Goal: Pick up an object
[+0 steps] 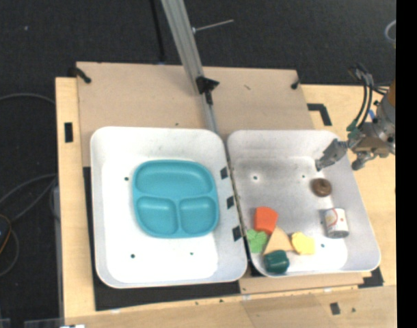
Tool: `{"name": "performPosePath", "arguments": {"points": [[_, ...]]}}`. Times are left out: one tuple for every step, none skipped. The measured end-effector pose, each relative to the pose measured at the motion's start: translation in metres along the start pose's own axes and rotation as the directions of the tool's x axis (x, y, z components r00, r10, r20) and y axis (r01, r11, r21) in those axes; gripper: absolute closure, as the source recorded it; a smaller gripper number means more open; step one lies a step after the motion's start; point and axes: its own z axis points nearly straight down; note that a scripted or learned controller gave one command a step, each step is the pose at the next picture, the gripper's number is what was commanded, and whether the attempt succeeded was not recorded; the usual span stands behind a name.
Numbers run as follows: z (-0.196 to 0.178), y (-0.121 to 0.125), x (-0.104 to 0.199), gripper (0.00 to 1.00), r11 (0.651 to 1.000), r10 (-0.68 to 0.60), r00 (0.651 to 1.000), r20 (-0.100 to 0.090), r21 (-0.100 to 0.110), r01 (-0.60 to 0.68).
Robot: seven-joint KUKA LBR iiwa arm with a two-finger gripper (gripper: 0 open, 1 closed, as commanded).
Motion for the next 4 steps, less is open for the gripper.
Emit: {"name": "performPosePath", "arguments": {"points": [[0.0,0.0,0.0,0.0,1.0,0.0,1.0,0.0,0.0,0.0],[0.048,0.008,0.004,0.0,1.0,-0.001,1.0,0.0,0.005,0.001],[0.109,0.011,0.008,0.0,1.0,0.002,1.0,0.0,0.006,-0.002],[0.172,0.01,0.007,0.0,1.0,0.004,1.0,0.0,0.006,-0.004]]}}
